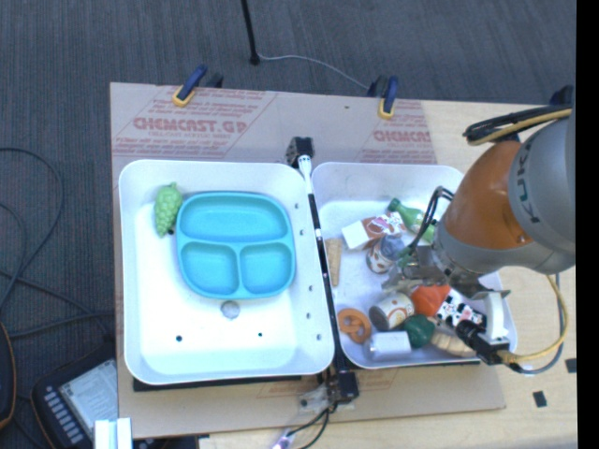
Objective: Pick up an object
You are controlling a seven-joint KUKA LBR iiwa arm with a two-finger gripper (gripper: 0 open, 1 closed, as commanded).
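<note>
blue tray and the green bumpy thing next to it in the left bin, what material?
Blue tray: likely molded plastic; uniform colour, soft sheen, rounded compartment walls. Green bumpy thing: probably a plastic or rubber toy grape bunch; matte and knobbly, too small to tell which. Left bin: glossy white plastic.

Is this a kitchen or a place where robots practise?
Most likely a robot practice lab, not a kitchen. Two white bins, the left bin and the right bin, sit on a cardboard sheet clamped down with clips. The grey and orange arm reaches over a heap of toy food.
</note>
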